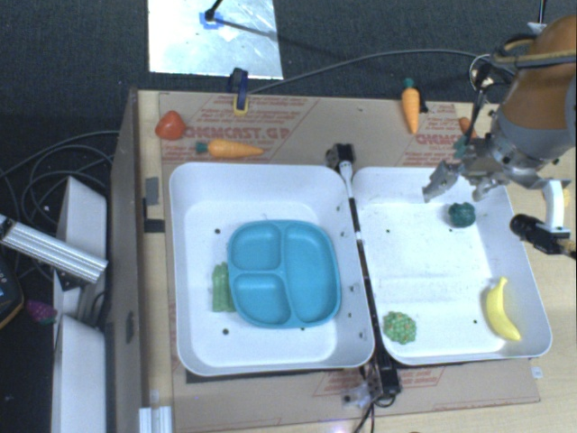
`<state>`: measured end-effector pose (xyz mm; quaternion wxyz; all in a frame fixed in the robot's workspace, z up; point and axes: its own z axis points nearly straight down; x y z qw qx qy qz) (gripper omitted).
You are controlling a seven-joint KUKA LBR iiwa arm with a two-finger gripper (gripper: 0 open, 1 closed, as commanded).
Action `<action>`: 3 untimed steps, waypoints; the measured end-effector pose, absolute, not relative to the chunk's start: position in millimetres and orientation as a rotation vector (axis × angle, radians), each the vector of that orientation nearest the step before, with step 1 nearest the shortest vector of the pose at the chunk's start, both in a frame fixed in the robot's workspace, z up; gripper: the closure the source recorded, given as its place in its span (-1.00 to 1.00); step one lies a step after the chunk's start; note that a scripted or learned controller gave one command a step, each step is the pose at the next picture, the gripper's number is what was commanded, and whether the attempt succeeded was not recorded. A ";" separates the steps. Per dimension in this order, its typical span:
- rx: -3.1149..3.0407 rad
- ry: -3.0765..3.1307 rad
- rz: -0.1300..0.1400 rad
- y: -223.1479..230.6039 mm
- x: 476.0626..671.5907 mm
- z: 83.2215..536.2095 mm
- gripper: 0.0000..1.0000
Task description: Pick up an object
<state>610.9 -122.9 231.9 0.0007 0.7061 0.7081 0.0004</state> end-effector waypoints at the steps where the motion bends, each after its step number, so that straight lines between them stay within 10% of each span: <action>1: 2.217 2.220 0.002 -153.0 624.8 249.0 -1.00; 2: 2.220 2.222 -0.003 -207.2 667.7 166.6 -1.00; 3: 2.216 2.225 0.001 -205.8 668.8 116.9 -1.00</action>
